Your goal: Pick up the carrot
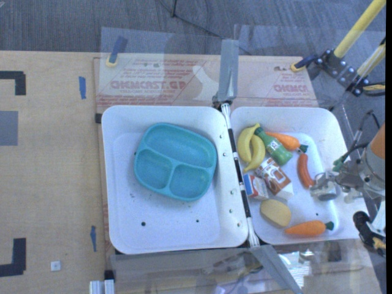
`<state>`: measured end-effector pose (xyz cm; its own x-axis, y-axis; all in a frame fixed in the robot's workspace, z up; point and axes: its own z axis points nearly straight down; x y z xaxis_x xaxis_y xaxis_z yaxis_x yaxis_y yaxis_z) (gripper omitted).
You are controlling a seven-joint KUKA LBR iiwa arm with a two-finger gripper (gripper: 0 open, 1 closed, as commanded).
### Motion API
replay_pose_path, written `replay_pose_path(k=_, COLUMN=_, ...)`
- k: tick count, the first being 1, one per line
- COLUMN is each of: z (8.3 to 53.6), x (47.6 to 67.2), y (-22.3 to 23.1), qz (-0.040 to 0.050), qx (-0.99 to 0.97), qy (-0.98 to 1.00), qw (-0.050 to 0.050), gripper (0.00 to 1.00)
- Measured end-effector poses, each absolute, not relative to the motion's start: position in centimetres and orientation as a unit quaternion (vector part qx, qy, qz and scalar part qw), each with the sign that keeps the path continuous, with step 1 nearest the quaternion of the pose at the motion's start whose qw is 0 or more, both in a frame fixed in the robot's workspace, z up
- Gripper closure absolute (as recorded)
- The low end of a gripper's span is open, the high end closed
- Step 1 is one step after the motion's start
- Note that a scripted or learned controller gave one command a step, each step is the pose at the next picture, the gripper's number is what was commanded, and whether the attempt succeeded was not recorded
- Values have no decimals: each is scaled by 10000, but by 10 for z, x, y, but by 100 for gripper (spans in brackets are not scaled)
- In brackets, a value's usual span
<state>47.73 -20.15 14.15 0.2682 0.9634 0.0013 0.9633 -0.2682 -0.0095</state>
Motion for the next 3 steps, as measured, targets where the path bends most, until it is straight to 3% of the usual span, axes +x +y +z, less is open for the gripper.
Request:
replay_pose_path(k=1, z=87, x=480, y=-149, qz=-2, qx=-7082, qy=-7060, qw=-27, gripper=0)
replay_pose_path(k=2, z=87, x=480, y=-149, qz=-5, qx=-7082, qy=-7061, qw=-29, gripper=0)
replay_pose_path(k=3, z=95, x=480, y=-151, qz=3, qx=-7099, qy=-7043, qw=-26, gripper=100)
